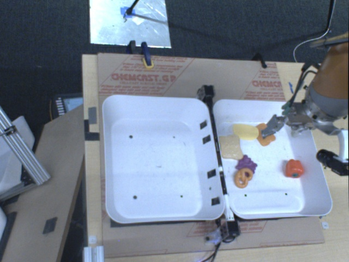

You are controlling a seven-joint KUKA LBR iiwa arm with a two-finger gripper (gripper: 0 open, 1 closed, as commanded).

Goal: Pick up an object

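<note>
1. Yellow oblong piece (245, 131) lies flat in right bin, upper middle.
2. Small orange item (266, 137) just right of it, touching, partly hidden; shape unclear.
3. Beige slab (230, 147) lies by the divider.
4. Purple cluster (247, 162), poss. grapes, touches orange ring (243, 177) below.
5. Red-orange pepper (294, 168) sits apart, toward right.

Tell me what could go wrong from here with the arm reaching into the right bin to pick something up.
The gripper sits right over a small orange piece that touches the yellow item, so closing could nudge or catch both, or slip off. The pale slab, purple toy and orange ring lie bunched together, so a grab there might shove neighbours. The red pepper looks round, so it may roll.
</note>
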